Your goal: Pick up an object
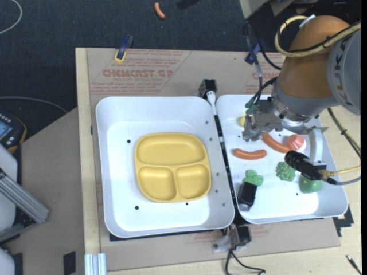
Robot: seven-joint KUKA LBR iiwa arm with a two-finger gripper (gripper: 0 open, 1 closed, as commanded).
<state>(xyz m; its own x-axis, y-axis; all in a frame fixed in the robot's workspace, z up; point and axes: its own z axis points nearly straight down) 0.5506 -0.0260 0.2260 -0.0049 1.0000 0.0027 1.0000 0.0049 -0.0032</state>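
The gripper (252,132) is hanging low over the right bin (330,206); whether it is gripping anything cannot be told. Just beside it are lying two toy sausages (249,152), green toy vegetables (285,171) and a black block (247,194). The left bin (114,171) is holding a yellow divided plate (172,166).

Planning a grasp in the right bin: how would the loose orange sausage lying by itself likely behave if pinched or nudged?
The sausage is long and rounded, so a sideways nudge would probably roll it across the right bin. It looks like smooth, glossy toy food, likely light, stiff and a bit slippery. It lies flat and apart from its neighbours, so pinching across its narrow middle seems safest.
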